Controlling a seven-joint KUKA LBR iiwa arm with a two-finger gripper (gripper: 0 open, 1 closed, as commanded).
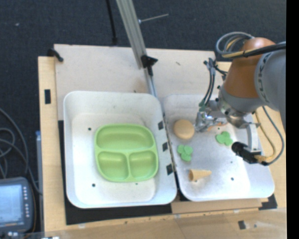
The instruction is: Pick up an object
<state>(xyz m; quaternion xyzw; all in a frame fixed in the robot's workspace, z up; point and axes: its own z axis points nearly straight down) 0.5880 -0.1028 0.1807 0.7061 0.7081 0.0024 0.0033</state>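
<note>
Hovering low in the right bin [259,183], the gripper [205,119] sits just beside the tan bun [184,129]; whether it is released or clenched, I cannot tell from this angle. That bun looks like the nearest target, and nothing shows as grasped. To do this well, I'd centre over the bun and descend straight, since a glancing touch could roll it toward the green clover piece [185,152]. Farther out lie another green piece [224,139] and a cone [199,175]. The green tray [125,152] fills the left bin [79,183].
</note>
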